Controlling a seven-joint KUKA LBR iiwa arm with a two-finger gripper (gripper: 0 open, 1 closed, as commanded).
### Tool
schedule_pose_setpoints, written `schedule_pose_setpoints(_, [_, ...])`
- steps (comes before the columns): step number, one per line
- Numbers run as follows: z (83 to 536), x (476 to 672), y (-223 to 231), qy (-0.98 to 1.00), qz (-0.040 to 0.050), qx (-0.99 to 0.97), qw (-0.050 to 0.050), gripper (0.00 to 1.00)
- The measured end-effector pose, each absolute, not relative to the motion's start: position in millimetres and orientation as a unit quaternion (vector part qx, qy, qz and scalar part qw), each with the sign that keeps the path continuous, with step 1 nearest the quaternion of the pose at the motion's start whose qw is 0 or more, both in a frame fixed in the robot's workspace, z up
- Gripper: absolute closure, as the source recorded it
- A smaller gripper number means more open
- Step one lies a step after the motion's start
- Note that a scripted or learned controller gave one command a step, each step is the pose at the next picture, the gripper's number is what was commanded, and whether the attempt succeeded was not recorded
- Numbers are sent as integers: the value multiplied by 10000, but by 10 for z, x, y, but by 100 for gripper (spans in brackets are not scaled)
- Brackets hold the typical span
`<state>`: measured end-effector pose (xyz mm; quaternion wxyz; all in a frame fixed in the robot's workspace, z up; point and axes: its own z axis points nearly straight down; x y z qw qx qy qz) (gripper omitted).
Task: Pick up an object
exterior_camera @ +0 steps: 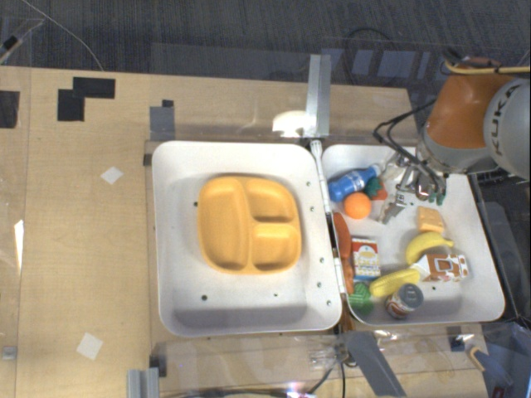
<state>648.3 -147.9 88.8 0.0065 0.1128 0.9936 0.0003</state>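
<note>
Metal fingers on the end effector (404, 196) hang over the far part of the right bin (485, 247). Whether they are spread or pressed together cannot be told, and nothing is seen pinched between them. An orange ball (358, 206) and a blue bottle (351, 182) lie just to the left of it. A yellow block (430, 219) lies just to the right. Nearer in the same bin, two bananas (426, 245), a small juice box (365, 258) and a round can (405, 299) are packed close together, so a free spot is probably being looked for. A yellow tray (248, 223) is kept in the left bin (178, 222), away from the arm.
</note>
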Motion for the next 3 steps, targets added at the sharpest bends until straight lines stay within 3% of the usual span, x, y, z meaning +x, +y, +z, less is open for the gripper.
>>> schedule_pose_setpoints(1, [1033, 6517, -1477, 9938, -5, 1108, 122, 100])
schedule_pose_setpoints(3, [1328, 6588, -1461, 9940, -13, 1067, 248, 100])
